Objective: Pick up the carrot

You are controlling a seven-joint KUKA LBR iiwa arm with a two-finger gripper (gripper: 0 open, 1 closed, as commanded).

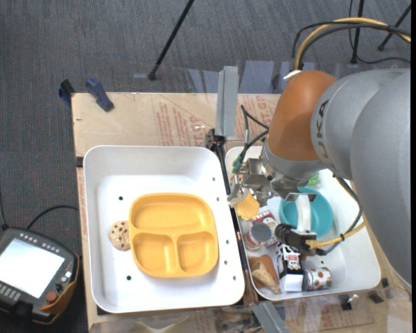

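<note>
Camera view showed a pointed, orange-tan, cone-shaped thing that looked like the carrot (265, 273); it lay on its side at the near end of the right-hand shallow white bin (364, 269), close to the wall that this bin shares with the other one; nothing was gripping it. Just beside it, on its right, stood a small dark and white box (291, 261); next to that lay a little white cup with red spots (319, 279). A bit farther up the bin sat a round red and grey can (261, 233); above the can lay a flat yellow-orange piece (247, 206). A round teal bowl (322, 214) sat in the middle of the same bin with something white in it; a yellow cable (333, 240) curved past its near edge.

The two-finger gripper (244, 186) hung over the far left part of the right bin, just above the flat yellow-orange piece and well apart from the carrot; it was too dark and crowded there to tell if it was wide or closed, or if it held anything. The big grey arm (360, 137) with its orange band (298, 116) reached in from the right and hid much of that bin.

The left-hand shallow white bin (97, 186) held a yellow plastic plate with three sections (173, 234); a round brown cookie (119, 235) lay touching the plate's left edge. Both bins rested on a light wooden bench (145, 116); a grey hand-held screen (28, 272) lay on the dark floor at the lower left.
</note>
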